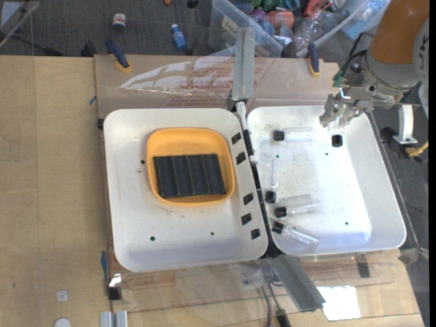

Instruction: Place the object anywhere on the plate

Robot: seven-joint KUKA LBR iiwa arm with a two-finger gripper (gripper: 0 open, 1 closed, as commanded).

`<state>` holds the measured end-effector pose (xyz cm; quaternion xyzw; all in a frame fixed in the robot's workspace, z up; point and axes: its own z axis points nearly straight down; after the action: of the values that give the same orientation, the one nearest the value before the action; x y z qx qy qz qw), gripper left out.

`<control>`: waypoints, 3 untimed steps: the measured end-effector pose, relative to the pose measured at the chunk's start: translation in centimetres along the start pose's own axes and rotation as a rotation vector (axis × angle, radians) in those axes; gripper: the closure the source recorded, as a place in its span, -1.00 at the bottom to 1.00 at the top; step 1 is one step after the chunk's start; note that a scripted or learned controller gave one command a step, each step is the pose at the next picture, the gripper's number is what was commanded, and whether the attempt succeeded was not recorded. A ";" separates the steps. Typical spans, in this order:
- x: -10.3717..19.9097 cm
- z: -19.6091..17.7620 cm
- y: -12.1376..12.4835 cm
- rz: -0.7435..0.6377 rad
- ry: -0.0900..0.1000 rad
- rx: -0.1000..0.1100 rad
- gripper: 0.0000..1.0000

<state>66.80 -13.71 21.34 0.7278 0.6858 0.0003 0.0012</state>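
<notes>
An orange plate (191, 142) lies in the left bin (136, 237) with a black ribbed block (189, 176) on it. Several clear tubes with black caps lie in the right bin (354, 210): one near the back (293, 135), one along the divider (274, 172), and two at the front left (298, 208) (298, 235). My gripper (336, 116) hangs over the right bin's back right corner, above a small black cap (336, 140). I see nothing held in it.
A metal divider (244, 148) with black clips runs between the bins. Behind the bench stands a clear tub of assorted items (293, 5). A clear plastic sheet (184, 77) lies behind the left bin.
</notes>
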 end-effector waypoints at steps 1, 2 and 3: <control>1.9 -1.6 -0.2 -0.055 0.000 -0.003 1.00; 2.4 -0.6 -0.2 -0.120 0.001 0.002 1.00; 3.4 -2.2 -0.3 -0.154 0.000 -0.003 1.00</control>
<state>66.72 -10.27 23.58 0.6729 0.7398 0.0012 0.0022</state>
